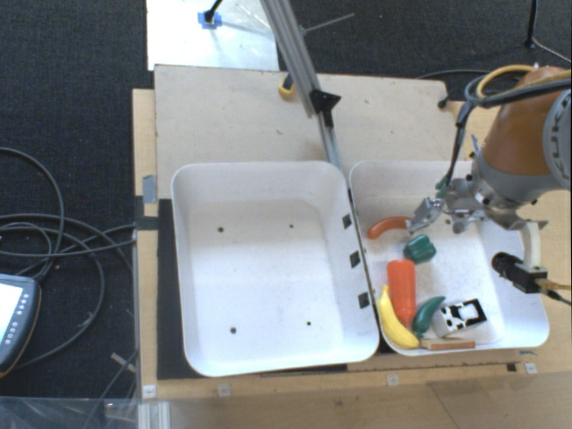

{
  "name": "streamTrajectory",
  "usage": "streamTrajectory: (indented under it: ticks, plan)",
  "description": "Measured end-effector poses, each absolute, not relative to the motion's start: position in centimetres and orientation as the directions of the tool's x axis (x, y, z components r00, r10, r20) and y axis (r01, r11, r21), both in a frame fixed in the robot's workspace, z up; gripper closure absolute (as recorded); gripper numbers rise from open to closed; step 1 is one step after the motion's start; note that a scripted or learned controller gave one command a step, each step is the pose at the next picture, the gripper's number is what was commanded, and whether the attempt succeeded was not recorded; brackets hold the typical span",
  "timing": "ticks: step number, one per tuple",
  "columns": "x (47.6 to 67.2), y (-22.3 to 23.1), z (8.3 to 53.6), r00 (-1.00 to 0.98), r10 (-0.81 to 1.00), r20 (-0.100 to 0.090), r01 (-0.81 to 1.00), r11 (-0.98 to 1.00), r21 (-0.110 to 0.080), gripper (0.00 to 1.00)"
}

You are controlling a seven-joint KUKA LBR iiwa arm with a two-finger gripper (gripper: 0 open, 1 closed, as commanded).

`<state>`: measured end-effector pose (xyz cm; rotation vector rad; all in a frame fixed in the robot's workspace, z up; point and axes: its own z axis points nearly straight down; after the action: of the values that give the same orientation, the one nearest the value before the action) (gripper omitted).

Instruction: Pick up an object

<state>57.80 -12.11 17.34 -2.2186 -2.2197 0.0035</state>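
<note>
The right bin (527,329) holds the objects. A curved orange piece (386,228) lies near its left wall, with a dark green lump (420,248) just right of it. Below them lie an orange-red cylinder (402,291), a yellow banana (394,318), a green curved piece (428,313) and a black-and-white block (463,315). My gripper (444,217) hangs over the upper middle of this bin, just above and right of the green lump. It is open, and nothing sits between its fingers.
The left bin (192,195) stands beside the right one. A slanted metal pole (299,52) runs down to the wall between the bins. A thin tan stick (447,345) lies on the right bin's front rim. Cables trail off the bench at the left.
</note>
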Motion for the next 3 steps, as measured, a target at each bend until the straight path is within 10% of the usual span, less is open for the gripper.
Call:
streamTrajectory:
  ticks: [2,3]
  plan:
    - [58.0,-12.2,8.8,-0.001,1.0,0.0,1.0,0.001,-0.002,0.0]
    - [58.2,-12.3,10.2,0.0,1.0,0.0,1.0,0.0,0.003,1.0]
